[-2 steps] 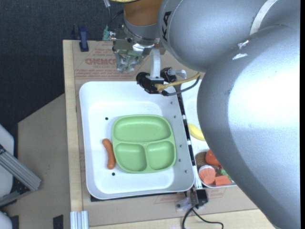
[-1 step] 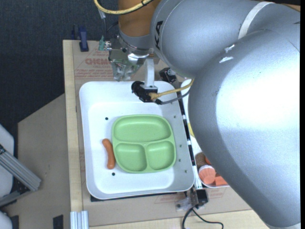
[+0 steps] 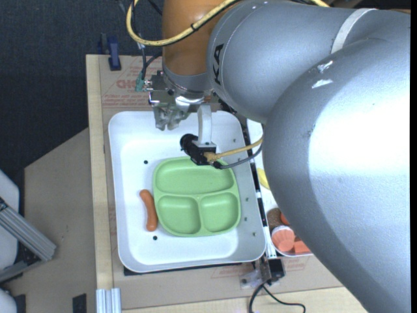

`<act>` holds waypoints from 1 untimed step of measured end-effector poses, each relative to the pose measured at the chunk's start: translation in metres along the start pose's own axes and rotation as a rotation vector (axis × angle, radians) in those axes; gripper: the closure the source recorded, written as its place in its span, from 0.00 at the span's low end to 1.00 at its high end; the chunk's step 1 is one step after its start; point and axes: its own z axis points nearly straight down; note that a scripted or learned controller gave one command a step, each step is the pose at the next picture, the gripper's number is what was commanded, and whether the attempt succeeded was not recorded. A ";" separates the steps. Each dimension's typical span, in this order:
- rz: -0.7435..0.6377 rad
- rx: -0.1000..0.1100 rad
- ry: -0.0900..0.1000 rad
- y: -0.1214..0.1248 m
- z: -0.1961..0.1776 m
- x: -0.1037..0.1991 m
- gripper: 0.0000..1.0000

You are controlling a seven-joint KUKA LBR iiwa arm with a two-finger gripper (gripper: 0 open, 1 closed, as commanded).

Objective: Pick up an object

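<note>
From my remote station, the gripper (image 3: pixel 169 119) hangs over the far end of the left bin (image 3: pixel 127 175); I cannot tell its state from this angle. The likeliest target, an orange sausage-shaped toy (image 3: pixel 149 210), lies toward the bin's near side, below and slightly left of the gripper, its long axis running near-to-far, just beside the green divided tray (image 3: pixel 195 195). It looks smooth, slim and gently curved.

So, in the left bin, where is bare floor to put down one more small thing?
In the left bin, bare floor lies left of the sausage, along the near wall below the green divided plate, and in the far left corner beside the gripper. It is crowded between plate and right wall, and under the arm.
</note>
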 end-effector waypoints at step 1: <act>-0.004 -0.003 0.002 -0.055 -0.029 0.006 1.00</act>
